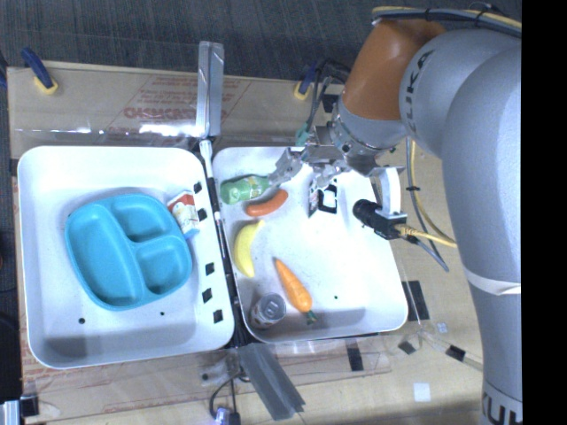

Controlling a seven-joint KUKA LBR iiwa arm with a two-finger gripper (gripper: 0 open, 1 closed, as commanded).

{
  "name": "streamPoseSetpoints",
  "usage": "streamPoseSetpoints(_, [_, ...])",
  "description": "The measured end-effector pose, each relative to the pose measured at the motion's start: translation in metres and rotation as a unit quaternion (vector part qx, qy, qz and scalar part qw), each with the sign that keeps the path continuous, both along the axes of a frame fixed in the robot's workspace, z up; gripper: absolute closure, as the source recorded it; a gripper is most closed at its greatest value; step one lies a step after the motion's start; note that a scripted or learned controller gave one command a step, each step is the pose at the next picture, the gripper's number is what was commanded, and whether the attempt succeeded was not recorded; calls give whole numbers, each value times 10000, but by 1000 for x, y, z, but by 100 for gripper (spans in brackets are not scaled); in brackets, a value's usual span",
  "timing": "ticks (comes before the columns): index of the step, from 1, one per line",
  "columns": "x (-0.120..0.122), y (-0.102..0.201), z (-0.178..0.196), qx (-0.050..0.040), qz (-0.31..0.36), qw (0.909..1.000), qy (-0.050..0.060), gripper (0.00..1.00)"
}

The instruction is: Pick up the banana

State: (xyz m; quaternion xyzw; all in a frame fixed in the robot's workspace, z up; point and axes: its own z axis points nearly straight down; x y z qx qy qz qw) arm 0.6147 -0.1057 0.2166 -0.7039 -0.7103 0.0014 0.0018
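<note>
The yellow banana (245, 248) lies in the right bin (376, 277) close to its left wall, with its length running toward the near edge. My gripper (304, 181) hangs over the far part of that bin, up and to the right of the banana and well apart from it. Its fingers stand open with nothing between them. One fingertip (285, 166) is near the green bottle (244, 189).
An orange-red sausage (266, 204) lies just beyond the banana, a carrot (294, 287) to its right and a can (268, 308) at the near edge. The left bin (44, 326) holds a blue divided tray (130, 248) and a small carton (183, 212).
</note>
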Motion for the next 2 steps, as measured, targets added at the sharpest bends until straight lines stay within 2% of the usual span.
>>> streamPoseSetpoints(1, [-15,15,-111,5,1230,9924,-2,0])
streamPoseSetpoints(2, [-14,14,-101,0,1246,9922,-3,100])
